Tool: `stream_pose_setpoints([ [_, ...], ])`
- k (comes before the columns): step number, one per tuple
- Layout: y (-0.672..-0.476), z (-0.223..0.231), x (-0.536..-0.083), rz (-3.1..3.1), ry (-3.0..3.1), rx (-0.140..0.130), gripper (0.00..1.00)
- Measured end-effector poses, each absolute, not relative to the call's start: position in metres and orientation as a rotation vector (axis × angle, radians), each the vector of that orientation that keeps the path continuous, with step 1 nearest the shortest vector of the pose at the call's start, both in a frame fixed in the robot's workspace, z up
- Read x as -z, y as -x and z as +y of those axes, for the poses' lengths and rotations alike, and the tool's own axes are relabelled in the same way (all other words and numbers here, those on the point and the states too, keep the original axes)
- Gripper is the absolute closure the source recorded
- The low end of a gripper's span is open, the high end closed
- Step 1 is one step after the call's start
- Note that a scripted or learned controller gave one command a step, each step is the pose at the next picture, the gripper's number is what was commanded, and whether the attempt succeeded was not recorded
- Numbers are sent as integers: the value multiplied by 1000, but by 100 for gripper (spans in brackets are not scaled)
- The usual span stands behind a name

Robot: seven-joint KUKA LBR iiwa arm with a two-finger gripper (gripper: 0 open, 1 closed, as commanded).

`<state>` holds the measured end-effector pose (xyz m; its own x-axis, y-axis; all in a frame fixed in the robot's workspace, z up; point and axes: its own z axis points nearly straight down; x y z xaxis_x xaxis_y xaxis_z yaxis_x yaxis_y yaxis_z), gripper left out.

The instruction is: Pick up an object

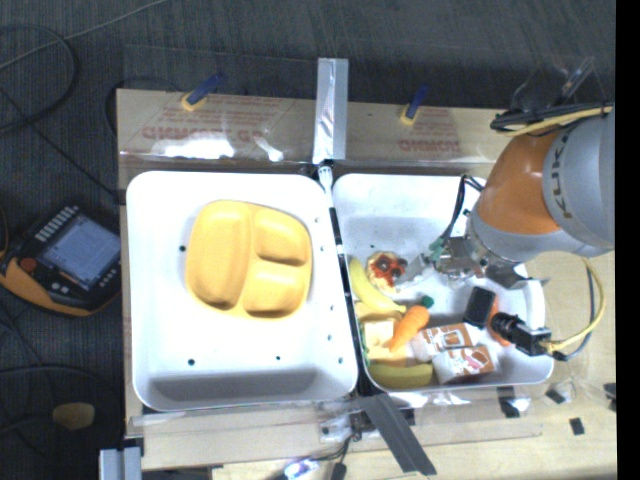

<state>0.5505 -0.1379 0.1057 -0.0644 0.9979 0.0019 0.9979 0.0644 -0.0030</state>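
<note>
- From the overhead camera, my tool (452,260) sits low in the right-hand shallow white plastic bin (400,190), beneath my grey arm with its orange band (520,193). Whether it is spread or pressed together I cannot tell, because the wrist body covers it from above.
- The candidates for picking lie crowded just to the tool's left and below it: a small round toy with red and brown markings (386,267) closest, a yellow plastic banana (362,288) beyond that, an orange plastic carrot (407,326) lower down, and a white-and-red printed carton (458,352) beside the carrot.
- My main worry is the clutter. These pieces touch or overlap, so closing could catch two at once, or nudge one away and grasp nothing.
- The carrot and banana are smooth and rounded; I judge either could squirt out of a pinch taken off-centre.
- A black block on my wrist hardware (481,305) hangs near the carton and could shove it if I descend.
- The large yellow moulded tray-shaped toy (248,258) lies in the far left white bin (150,298), well apart from the tool, so reaching it means crossing the divider (338,268), a collision risk.
</note>
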Motion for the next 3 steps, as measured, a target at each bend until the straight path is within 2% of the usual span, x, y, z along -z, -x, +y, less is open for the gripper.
stream_pose_setpoints([
  [1, -608, -125, -96, -2371, 2089, 20, 0],
  [2, -609, -122, -107, -2371, 2087, 27, 100],
  [3, -626, -36, -183, -2276, 2165, -4, 100],
])
